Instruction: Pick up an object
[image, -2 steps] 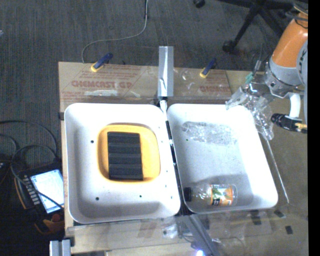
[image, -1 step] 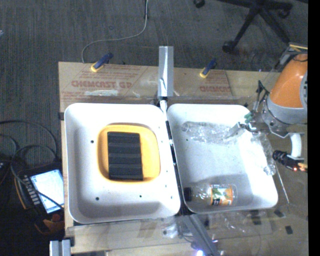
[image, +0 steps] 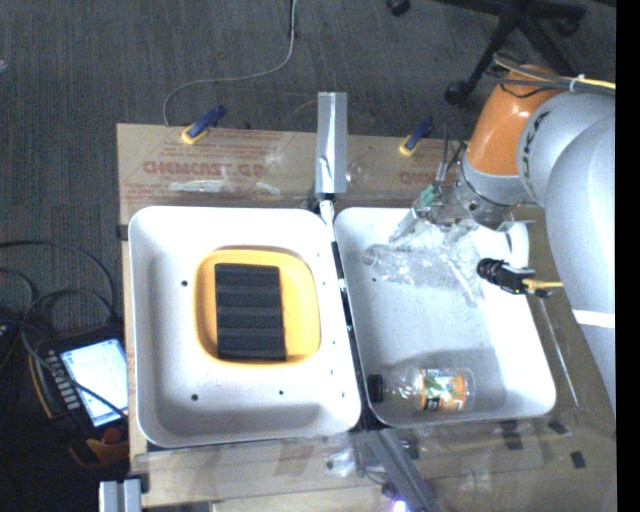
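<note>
The arm (image: 560, 130) comes in from the right and bends over the far right corner of the right bin (image: 520, 345). Its hand (image: 440, 215) hangs just above that corner, over a crumpled clear plastic bottle (image: 425, 258); whether the hand is released or clenched cannot be told, as glare and the clear plastic blur it, and nothing is plainly seen gripped in it. The crumpled bottle lies in the far half of the right bin, reaching from near the bin's inner wall across toward the hand, close to the far rim.

A second clear bottle with an orange label (image: 425, 388) lies on its side along the near wall of the same bin, its dark cap pointing toward the inner wall and almost touching the corner there. Between the two bottles the middle of the right bin's floor is bare white, the widest open room in that bin. A small black and yellow fitting (image: 508, 275) sticks out by the right rim.

The left bin (image: 160, 330) holds a yellow tray with a black ribbed insert (image: 255, 308), set roughly in the middle, with a band of bare floor on all four sides. The two bins stand touching side by side, their rims meeting along a dark seam.

Behind them the desk (image: 230, 165) shows a strip of brown board with two blue and yellow clamps (image: 203, 123) at its far edge. A tablet (image: 90, 375) lies on the floor to the left.
</note>
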